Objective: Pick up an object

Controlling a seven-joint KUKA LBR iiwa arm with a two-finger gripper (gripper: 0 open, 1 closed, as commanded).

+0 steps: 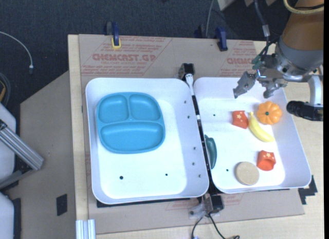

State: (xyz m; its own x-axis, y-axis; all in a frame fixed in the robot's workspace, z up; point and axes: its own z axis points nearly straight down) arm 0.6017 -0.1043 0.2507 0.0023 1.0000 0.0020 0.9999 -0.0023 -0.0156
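My gripper [256, 90] hangs over the back part of the right bin [293, 179], fingers spread open with nothing between them. Just below it lie a small red piece [239, 119], a yellow banana [260, 128] and an orange pumpkin [270, 112]. The pumpkin sits close under the right finger [270, 92]. Nearer the front of the same bin rest a second red piece [266, 160] and a tan round disc [247, 173]. A teal object [211, 150] lies against this bin's left wall.
The left bin [97, 176] holds a blue divided plate [131, 122]. A black bar with clips [194, 107] runs between the two bins. The arm's grey and orange body [304, 32] looms over the bench's back right corner.
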